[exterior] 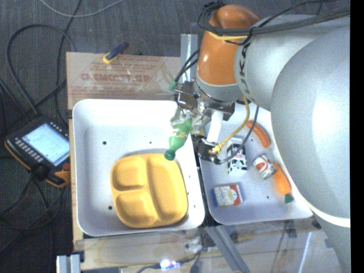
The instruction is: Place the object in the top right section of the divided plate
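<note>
One grey arm (301, 95) reaches in from the right, its wrist angled down over the wall between the bins. Left bin (91, 129) holds the yellow divided plate (151, 189). The gripper (186, 121) is clenched on the upper end of a green bottle-shaped object (177, 140), which hangs tilted with its lower tip just over the plate's top right rim. Right bin (256, 203) holds a small carton (227, 195), a carrot (282, 182) and a can (263, 166).
</note>
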Robot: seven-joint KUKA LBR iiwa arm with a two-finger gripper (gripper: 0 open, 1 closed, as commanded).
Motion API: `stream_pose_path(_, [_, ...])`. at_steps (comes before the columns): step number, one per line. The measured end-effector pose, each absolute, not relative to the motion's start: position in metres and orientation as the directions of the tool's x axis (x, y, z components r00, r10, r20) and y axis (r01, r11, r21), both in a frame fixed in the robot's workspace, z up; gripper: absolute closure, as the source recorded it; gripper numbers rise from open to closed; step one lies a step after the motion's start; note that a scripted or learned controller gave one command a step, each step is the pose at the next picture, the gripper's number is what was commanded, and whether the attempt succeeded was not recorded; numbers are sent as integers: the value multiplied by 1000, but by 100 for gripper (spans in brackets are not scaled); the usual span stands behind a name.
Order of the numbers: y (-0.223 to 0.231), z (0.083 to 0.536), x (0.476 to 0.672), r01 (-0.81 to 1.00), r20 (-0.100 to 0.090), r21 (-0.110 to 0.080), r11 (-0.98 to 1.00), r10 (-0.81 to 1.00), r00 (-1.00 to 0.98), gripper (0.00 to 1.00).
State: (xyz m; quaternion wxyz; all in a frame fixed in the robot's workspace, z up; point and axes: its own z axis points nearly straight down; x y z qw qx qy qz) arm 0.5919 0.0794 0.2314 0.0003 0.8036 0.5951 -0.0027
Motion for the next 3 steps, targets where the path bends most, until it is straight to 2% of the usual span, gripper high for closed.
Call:
stream_pose_path(1, [139, 237, 575, 951, -2, -4, -311, 951, 311, 100])
stream_pose_path(2, [104, 227, 604, 921, -4, -4, -391, 921, 391, 100])
stream_pose_path(3, [125, 215, 600, 873, -4, -6, -488, 873, 488, 100])
